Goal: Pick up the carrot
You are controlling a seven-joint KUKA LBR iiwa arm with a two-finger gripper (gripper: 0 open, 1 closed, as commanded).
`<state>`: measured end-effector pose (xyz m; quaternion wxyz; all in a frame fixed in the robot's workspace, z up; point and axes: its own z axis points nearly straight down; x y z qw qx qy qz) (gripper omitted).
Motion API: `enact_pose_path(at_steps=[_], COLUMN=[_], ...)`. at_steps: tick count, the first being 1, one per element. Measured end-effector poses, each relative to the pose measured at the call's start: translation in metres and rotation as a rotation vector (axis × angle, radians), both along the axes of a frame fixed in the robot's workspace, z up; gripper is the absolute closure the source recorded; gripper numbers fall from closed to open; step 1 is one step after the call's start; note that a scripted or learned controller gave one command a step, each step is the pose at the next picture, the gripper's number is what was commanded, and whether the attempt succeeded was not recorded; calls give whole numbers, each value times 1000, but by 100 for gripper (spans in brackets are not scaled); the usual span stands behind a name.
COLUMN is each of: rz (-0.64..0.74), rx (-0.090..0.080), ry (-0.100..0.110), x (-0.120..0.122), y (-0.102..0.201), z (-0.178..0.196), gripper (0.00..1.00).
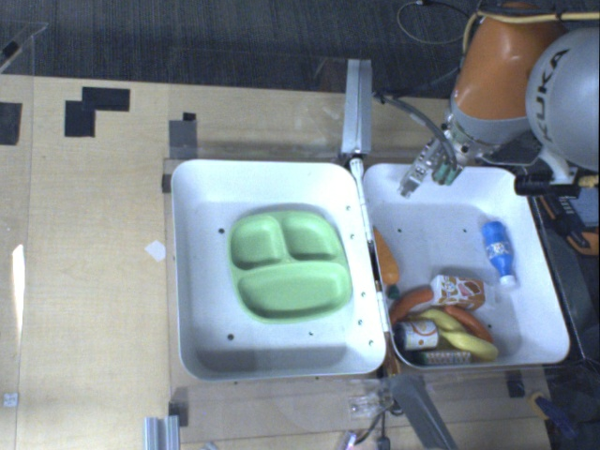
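Note:
The carrot (385, 262), a short orange piece, lies against the left wall of the right bin (534, 279), about halfway down it. My gripper (428, 173) hangs over the back left corner of that bin, well behind the carrot and slightly to its right. Its fingers stand open with nothing between them.
A blue bottle (498, 248) lies at the right of the right bin. A sausage (412, 300), a banana (461, 338) and a small labelled packet (457, 290) are heaped at its front. The left bin (202, 279) holds a green divided plate (289, 263).

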<state>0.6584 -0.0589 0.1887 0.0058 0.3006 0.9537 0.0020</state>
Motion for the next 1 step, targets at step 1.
enact_pose_path(at_steps=[1], rz=[207], rx=[-3], ry=[1], x=[1], y=[-31], z=[-91], gripper=[100])
